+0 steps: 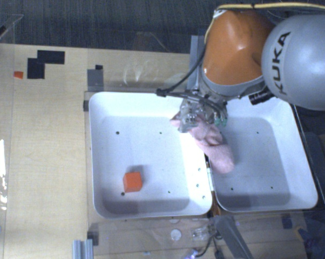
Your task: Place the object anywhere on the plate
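Note:
A pink soft object hangs over the rim shared by the two bins, stretching down and to the right from my gripper. Its upper end is bunched between the fingers, and pink shows on both sides of them. My gripper is shut on it, just under the orange band of the arm. A small orange cube lies on the floor of the left bin, near its front left corner and well apart from my gripper.
The right bin lies under the arm's grey body. Black markers and a small orange square sit on the wooden bench at the far left. Metal brackets stand at the bins' corners.

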Controlling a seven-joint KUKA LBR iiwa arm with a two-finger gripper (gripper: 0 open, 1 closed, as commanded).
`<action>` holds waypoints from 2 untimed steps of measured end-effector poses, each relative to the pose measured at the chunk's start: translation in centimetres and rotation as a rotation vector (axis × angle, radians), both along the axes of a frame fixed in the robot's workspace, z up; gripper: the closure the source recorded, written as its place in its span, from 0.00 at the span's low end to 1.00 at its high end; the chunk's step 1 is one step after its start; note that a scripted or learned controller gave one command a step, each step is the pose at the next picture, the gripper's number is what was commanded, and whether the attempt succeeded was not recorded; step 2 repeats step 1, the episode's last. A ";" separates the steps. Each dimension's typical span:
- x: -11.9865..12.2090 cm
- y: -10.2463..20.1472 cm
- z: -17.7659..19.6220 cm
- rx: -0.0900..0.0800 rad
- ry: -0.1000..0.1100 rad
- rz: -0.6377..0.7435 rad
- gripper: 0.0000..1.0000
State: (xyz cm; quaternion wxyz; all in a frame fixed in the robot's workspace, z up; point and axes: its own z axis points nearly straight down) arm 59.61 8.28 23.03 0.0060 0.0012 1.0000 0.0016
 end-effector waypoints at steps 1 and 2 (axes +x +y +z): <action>0.0 0.0 0.0 0.000 -0.001 0.000 0.00; 0.0 0.0 0.0 0.000 -0.001 0.000 0.00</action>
